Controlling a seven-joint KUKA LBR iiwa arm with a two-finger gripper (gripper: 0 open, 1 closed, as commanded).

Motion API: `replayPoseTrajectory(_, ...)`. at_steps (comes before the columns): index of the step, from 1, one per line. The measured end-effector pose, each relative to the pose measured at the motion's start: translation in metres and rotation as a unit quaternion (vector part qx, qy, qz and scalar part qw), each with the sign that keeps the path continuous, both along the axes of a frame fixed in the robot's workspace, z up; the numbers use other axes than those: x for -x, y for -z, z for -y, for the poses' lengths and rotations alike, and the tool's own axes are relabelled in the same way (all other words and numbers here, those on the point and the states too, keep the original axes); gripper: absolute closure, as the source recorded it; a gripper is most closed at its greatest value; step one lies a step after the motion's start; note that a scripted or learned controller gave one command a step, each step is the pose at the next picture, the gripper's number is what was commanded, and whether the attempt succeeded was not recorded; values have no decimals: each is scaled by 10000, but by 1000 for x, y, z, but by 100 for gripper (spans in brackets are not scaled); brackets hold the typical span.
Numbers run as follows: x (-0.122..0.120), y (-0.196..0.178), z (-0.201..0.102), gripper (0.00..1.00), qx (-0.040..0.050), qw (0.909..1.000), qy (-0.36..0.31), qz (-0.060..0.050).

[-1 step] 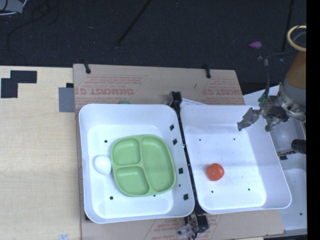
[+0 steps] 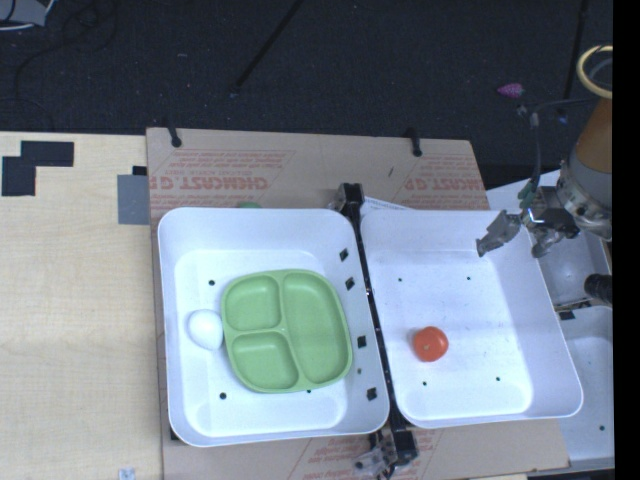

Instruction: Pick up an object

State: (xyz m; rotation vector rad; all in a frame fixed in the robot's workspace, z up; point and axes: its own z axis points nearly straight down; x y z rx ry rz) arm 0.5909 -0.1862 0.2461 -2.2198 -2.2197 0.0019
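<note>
The bench [image 2: 70, 308] has a pale wood top, bare on its left part, with dark patches near its far left edge. A brown cardboard sheet [image 2: 300, 173] with red print lies flat on it. Two shallow white bins rest side by side on the cardboard: the left bin [image 2: 180, 248] and the right bin [image 2: 520, 308], touching along a black clamp strip [image 2: 362, 298].
</note>
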Motion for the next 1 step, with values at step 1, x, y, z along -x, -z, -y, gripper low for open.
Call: replayPoseTrajectory(1, 4, 61, 7, 0, -5, 10000, 3, -28)
